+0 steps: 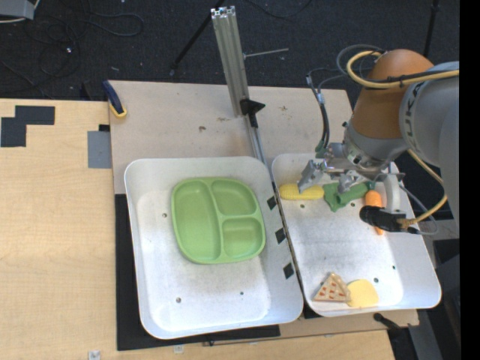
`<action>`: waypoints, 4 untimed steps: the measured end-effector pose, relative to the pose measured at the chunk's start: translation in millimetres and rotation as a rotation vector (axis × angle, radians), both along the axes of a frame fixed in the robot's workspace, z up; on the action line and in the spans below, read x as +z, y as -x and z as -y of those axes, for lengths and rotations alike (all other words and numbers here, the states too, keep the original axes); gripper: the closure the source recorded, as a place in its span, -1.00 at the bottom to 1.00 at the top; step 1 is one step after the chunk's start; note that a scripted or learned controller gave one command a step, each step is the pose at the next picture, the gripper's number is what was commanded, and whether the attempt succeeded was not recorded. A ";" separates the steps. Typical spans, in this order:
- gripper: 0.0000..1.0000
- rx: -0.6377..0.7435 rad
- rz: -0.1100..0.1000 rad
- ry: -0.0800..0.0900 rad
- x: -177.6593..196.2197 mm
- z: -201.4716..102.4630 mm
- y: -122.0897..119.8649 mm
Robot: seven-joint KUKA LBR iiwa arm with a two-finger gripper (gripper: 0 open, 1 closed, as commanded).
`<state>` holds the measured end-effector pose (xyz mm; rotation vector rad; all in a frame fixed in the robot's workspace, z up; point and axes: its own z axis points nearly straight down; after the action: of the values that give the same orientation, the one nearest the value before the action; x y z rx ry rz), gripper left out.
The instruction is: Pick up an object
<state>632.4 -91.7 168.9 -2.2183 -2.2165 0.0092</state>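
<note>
Down low in the far part of the right bin sits the pincer, hanging from the grey arm with its orange band. Hard to tell how wide the pincer stands, and hard to tell if anything is gripped. Just under its left side lies a yellow banana-like toy, close to the bin's left wall. Right beside its near side lies a green toy, touching or almost touching the metal parts. To the right of the green toy, an orange carrot-like toy, partly hidden by a black piece of the arm. Nothing plainly lifted off the bin floor.

At the near end of the same bin, well apart from the pincer, a pizza slice toy leaning against a yellow lump.

In the left bin, a green tray with three sections, flat, near the middle. Both bins side by side on the table. At the far side, a tall metal post standing up from the table.
</note>
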 end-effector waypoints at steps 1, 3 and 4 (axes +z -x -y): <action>-1.00 0.000 0.000 0.000 -43.9 1.5 0.6; 1.00 -0.003 0.011 0.001 32.1 7.1 -1.4; 1.00 0.002 0.010 0.000 80.7 2.6 5.8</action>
<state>626.6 -94.3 249.6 -2.2216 -2.2238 -0.0022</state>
